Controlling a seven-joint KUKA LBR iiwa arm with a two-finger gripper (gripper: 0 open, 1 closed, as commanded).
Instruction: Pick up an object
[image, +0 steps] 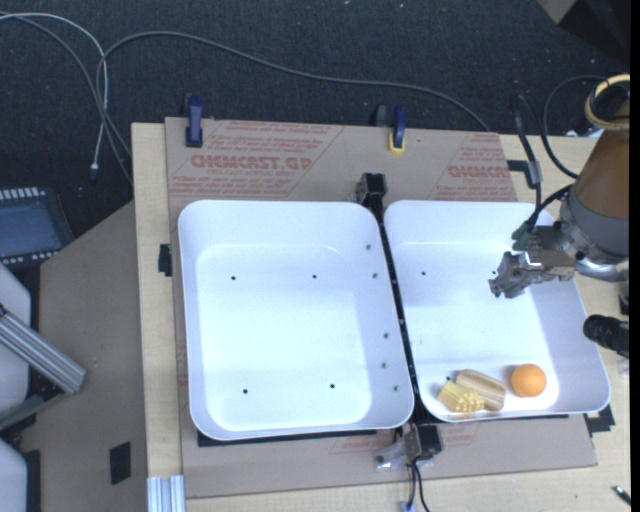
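In the right bin (450, 310), near its front edge, lie three small things: an orange ball (528, 380), a tan bread-roll-like piece (482, 384) and a yellow corn-like piece (460, 399) touching it. My gripper (508, 279) hangs over the right side of the same bin, well behind these objects and a little above the floor. Nothing shows between its fingers. The arm, grey with an orange band, reaches in from the right edge.
The left bin (290, 320) sits beside the right one on a cardboard-covered board. Blue clamps (193, 118) hold the board's far edge. Cables run across the dark floor behind. A black clip (372, 188) sits between the bins at the back.
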